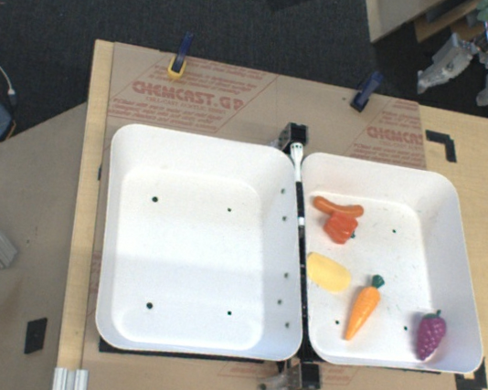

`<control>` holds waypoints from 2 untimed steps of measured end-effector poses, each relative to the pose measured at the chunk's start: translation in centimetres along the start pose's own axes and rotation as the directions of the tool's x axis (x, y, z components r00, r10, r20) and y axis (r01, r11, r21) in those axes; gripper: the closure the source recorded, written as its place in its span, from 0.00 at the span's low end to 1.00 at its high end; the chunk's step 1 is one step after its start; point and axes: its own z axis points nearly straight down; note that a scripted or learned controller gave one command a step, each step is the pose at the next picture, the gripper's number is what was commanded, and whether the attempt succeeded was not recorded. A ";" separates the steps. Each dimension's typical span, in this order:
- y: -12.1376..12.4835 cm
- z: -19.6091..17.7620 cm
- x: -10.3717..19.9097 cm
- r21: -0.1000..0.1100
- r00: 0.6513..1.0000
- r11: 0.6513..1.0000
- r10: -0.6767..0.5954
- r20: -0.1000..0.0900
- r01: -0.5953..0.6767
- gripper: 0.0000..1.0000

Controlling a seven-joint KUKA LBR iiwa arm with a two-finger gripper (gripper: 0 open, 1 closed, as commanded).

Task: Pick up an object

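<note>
Your pincer's state can't be told; the carrot [362,312] lies in the right bin [463,217], long axis near-vertical, apart from 3 others.

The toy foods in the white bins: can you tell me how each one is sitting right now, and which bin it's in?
Orange-red pepper: lying in right bin, far part.
Yellow lemon: lying by the divider, right bin.
Carrot: lying flat, green top pointing away, right bin.
Purple grapes: lying near the right bin's near right corner.
Left bin: holds none of these.

The pincer [468,77] hangs (blurred) at upper right.
</note>
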 end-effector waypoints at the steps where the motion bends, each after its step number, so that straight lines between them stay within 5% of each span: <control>1: -0.1 0.0 -0.2 0.016 1.000 1.000 0.004 0.001 -0.004 1.00; 2: -3.2 16.3 0.9 0.041 1.000 0.999 0.006 -0.005 -0.006 1.00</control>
